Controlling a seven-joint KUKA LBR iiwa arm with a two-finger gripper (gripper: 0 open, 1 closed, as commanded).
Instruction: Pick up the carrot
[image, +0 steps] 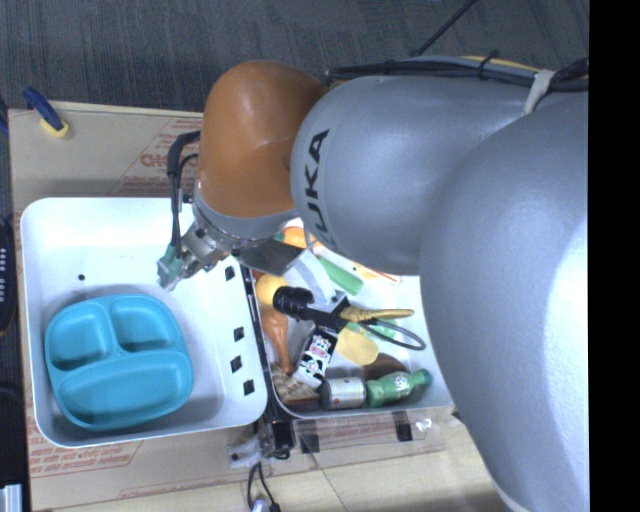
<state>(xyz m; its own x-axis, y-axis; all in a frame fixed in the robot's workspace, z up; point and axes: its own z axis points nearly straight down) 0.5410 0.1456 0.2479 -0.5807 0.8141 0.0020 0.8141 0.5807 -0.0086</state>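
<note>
Two bins (60, 225) lie below the arm. The hand (172, 266) hovers at the left bin, its grip impossible to tell. The carrot (272, 310) sits in the right bin; next, reach back over it.

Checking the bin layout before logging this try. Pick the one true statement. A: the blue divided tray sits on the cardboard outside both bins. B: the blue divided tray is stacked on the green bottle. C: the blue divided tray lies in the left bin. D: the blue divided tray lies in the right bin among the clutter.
C: the blue divided tray rests on the floor of the left bin, while the green bottle lies apart in the right bin.
</note>
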